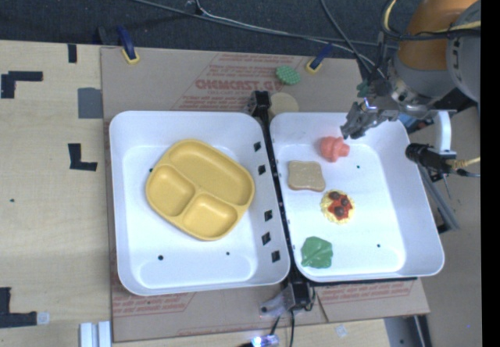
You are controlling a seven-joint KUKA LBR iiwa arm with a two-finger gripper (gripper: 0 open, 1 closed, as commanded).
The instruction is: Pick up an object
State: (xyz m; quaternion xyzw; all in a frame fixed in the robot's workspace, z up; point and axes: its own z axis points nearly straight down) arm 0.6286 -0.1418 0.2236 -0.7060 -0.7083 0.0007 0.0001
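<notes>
Pickup work on the bench (pixel 47 181) appears to be at its approach stage, with nothing lifted so far. The grey arm's two-finger gripper (pixel 349 128) hangs over the far edge of the right shallow white bin (pixel 422 252), its dark tips just beside a small pinkish-red lumpy toy (pixel 333 149) that lies on the bin floor. Whether the tips touch the toy cannot be told at this slant, and whether the fingers are spread or closed cannot be told either; nothing is seen between them.

Three more candidates lie nearby in the same bin: a tan toast-shaped slice (pixel 305 176) near the middle divider, a round yellow piece with red and dark topping (pixel 339 207) just beyond it, and a green leaf-shaped piece (pixel 316 252) toward the near rim. All rest flat, apart from one another.

The left shallow white bin (pixel 125 259) carries a yellow plastic tray with three compartments (pixel 200 188), well apart from the gripper.

Judging by position, the pinkish-red toy is the likely target; the closing, the grip and the lift all remain to be done.
</notes>
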